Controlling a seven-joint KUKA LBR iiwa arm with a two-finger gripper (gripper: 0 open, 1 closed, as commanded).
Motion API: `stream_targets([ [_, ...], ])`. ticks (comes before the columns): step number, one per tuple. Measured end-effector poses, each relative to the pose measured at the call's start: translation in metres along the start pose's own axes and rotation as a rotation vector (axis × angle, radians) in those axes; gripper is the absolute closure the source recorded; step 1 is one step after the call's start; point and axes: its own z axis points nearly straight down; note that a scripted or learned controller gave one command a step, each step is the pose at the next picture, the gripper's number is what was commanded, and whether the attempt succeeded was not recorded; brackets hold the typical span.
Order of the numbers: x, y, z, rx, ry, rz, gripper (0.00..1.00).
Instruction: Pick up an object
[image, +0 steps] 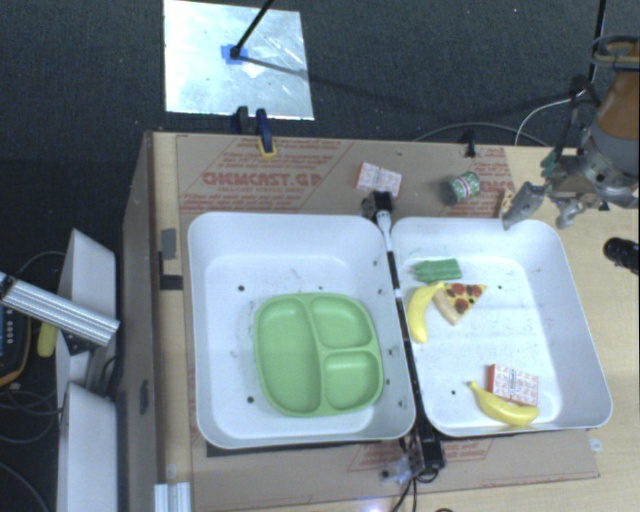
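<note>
Likely light, rigid plastic, the banana (505, 406) suits a mid-body pinch; the end effector (548, 202) hangs released, grasping nothing.

My arm, as I see it from the overhead camera:

- Wrist section (612, 125): pale orange-tan band at the upper right, blurred, with a dark ring above it and a grey collar below.
- Flange: grey metal, stepped, with darker shadowed edges; I can make out no screws or markings at this sharpness.
- Gripper (546, 205): grey body, two short light-grey fingers (521, 207) with tan tips.
- Cabling: one thin dark cable looping off the wrist's left side; a dark rounded piece sits lower right, which I cannot identify
</note>
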Motion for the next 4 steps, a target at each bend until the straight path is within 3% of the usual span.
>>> stream_targets([
  [1, 0.046, 0.010, 0.071, 0.002, 0.002, -0.002, 0.00],
  [2, 0.071, 0.022, 0.145, 0.002, 0.002, -0.002, 0.00],
  [3, 0.093, -0.013, 0.132, 0.000, 0.001, 0.001, 0.00],
  [4, 0.081, -0.001, 0.164, 0.001, 0.000, 0.002, 0.00],
])
